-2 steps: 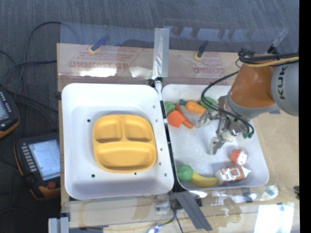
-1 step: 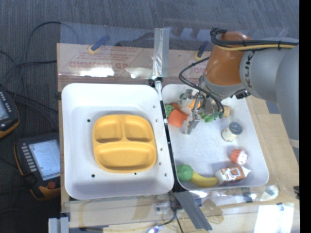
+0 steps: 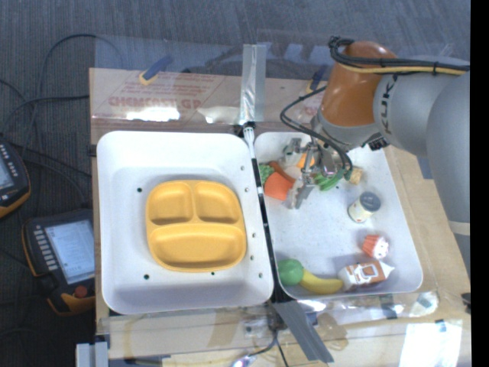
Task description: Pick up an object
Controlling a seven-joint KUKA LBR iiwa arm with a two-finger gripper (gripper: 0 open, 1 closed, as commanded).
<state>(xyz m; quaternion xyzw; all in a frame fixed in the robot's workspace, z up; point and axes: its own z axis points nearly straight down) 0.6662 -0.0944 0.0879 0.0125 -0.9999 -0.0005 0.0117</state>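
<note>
The gripper sits low in the right bin, at about 11 o'clock of that bin's floor, with the grey arm and its orange wrist band reaching in from 2 o'clock. Two metal fingers point down and toward the divider. They appear slightly parted, with nothing visibly between them; the exact gap cannot be told from this angle.

Candidate objects, taking the right bin as the dial:
- Orange-red block, just beside the fingertips on the divider side, at 10 o'clock. Whether it touches a finger cannot be told.
- Green leafy piece, at 12 o'clock, partly under the wrist.
- Small cream cylinder with a grey cap, near the centre, well apart from the fingers.
- Orange-and-white toy, at 4 o'clock.
- Banana with a green ball end and a small carton, along the 6 o'clock wall.

The left bin holds a yellow divided tray and plays no part in this step.

Procedure, as a judgement: the orange-red block is the nearest target. Centre the fingers over it so one passes each side. Keep clear of the bin's divider wall, since the block lies near it and a finger may strike the rim or push the block against it. Descend fully before closing. Lift straight up and confirm the block rises with the fingers; a glancing close is likely to squirt it sideways into the green piece.
</note>
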